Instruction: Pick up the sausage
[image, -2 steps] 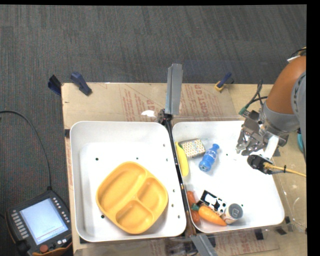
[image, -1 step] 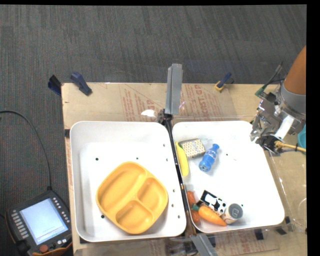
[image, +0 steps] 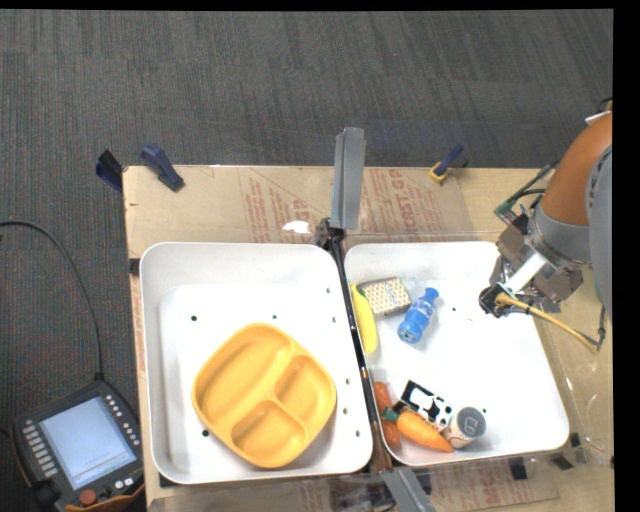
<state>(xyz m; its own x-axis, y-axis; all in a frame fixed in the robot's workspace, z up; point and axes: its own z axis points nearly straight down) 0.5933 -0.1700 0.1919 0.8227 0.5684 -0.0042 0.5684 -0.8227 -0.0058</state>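
The sausage (image: 382, 397) looks like a short reddish-brown piece. It lies against the left wall of the right bin (image: 520, 390), near the front, partly tucked behind a carrot (image: 424, 433) and a black-and-white block (image: 426, 403). My gripper (image: 516, 268) hangs over the right bin's far right side, well away from the sausage and above the bin floor. Nothing shows in its grasp.
The right bin also holds a blue bottle (image: 417, 314), a speckled sponge (image: 385, 295), a yellow banana (image: 365, 321) along the left wall and a small can (image: 467, 425). A yellow divided plate (image: 264, 394) lies in the left bin (image: 170, 300).
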